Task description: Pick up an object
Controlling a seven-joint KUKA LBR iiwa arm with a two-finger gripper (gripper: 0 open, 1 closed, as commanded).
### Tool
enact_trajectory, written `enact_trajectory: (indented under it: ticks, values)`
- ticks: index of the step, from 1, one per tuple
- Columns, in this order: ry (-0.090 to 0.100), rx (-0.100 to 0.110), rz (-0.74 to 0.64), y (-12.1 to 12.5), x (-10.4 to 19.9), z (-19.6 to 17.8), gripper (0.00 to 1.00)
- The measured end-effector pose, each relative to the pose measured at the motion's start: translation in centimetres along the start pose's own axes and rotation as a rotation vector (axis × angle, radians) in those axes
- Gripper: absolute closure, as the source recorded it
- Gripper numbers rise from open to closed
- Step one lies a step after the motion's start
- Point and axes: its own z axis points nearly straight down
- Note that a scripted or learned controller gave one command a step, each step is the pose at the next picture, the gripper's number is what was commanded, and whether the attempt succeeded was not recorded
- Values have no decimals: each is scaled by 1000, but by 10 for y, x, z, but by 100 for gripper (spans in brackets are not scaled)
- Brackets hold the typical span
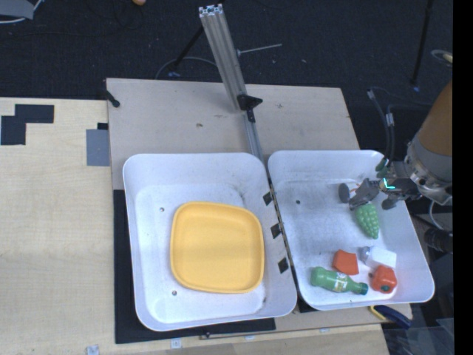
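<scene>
On the left of the table sits the left bin, holding a yellow plate that lies flat near its middle. Just to its right, touching along a shared edge, is the right bin, where the pickable things are gathered toward the right and near side: a green bottle lying on its side near the near rim, an orange block just beyond it, a small white piece and a red-orange object beside it at the right, and farther back a bumpy green object. The gripper hangs just over the far end of that bumpy green object, so this looks like the likeliest target, though nothing is seen between the jaws, and whether they are open or closed cannot be told from this slanted view. The risk from here is a glancing grasp: the rounded, knobbly piece could roll or squirt sideways if the jaws close off-centre, and the bin's right wall is near enough to hinder the approach. The arm enters from the right edge, its orange band above the wrist, the wrist bent down and leftward over the bin's right rim, low above the floor of the bin.
</scene>
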Motion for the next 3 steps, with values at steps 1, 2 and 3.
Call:
enact_trajectory:
  ticks: [1,2,3]
  values:
    - [0,0,0,0,0,0,0]
    - [0,3,0,-5,-6,46,0]
    - [1,4,0,-13,-13,97,0]
